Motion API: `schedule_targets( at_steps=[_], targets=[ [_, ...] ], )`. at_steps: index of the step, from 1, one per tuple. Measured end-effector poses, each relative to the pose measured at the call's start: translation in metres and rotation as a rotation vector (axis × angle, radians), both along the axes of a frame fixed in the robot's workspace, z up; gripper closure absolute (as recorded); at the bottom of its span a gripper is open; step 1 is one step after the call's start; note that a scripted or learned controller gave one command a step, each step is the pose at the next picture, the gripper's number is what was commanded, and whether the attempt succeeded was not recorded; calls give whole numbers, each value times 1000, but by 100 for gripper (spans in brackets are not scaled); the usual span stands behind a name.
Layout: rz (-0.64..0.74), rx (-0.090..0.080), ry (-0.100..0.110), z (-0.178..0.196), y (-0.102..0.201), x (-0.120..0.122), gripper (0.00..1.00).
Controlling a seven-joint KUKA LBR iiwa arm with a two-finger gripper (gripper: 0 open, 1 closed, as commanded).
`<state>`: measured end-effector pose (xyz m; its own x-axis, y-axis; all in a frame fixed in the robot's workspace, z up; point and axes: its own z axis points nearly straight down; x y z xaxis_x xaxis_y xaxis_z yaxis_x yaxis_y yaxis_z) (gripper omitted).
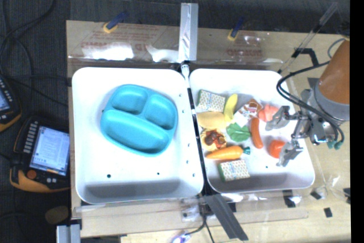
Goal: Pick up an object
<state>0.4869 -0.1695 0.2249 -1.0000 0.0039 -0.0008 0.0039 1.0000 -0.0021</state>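
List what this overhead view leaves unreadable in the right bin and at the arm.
- Gripper: whether anything sits between its fingers; they blur into the orange-red item beside them.
- Arm: cut off by the right edge.
- Toy food pile: pieces overlap, so the lower ones are partly covered.
- Printed packets: labels too small to read.

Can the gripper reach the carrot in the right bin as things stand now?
Probably yes. The carrot lies uncovered on top, and the gripper is in the same right bin, though a red piece sits between them.
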Motion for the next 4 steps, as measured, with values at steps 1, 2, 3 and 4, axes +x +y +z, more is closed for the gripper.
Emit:
schedule_targets(
  at_steps=[1,2,3,4],
  targets=[
    [-5,-5,-13,-94,-6,86,0],
    [-125,0,-4,-36,26,149,0],
    [-61,-4,-12,-135,-17,148,0],
    [-247,0,-12,-135,-5,82,0]
  ],
)
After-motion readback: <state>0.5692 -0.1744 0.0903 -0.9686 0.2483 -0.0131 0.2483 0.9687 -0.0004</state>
